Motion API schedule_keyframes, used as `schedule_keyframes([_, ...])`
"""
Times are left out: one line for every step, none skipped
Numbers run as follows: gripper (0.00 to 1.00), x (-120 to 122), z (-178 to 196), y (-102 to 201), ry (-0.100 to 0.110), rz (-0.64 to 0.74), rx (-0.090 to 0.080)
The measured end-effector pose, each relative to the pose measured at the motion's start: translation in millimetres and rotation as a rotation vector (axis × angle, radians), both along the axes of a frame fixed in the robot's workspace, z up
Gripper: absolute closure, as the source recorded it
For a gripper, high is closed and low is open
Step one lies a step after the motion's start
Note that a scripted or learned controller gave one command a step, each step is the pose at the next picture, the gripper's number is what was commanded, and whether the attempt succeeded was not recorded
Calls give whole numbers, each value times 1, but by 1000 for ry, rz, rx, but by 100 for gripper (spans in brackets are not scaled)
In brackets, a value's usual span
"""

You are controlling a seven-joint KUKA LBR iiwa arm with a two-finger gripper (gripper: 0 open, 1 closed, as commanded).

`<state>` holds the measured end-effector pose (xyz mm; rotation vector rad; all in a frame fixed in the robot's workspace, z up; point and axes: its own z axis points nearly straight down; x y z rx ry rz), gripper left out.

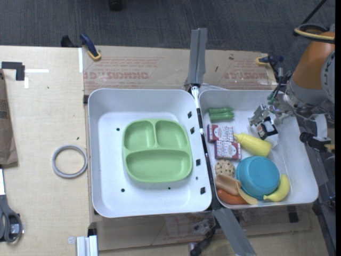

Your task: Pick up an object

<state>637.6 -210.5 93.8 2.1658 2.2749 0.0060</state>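
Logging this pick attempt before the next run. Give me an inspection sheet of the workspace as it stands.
Surface: wooden bench bearing two white bins side by side, left bin and right bin.
Job's things: right bin holds a blue bowl, banana, yellow squeeze bottle, two small red cartons, cookie, hot dog and a green item. Left bin holds a green divided plate.
Clutter: tape ring and scissors on the bench.
Gripper: gripper low over the right bin's far side, nothing visibly held.
Cables: yellow-sheathed loop by the arm.
Surroundings: dark carpet.
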Motion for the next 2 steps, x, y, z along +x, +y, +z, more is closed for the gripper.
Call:
schedule_keyframes([100, 0, 10, -1, -1, 1, -4])
schedule_keyframes([100, 22, 113, 47, 3, -43, -3])
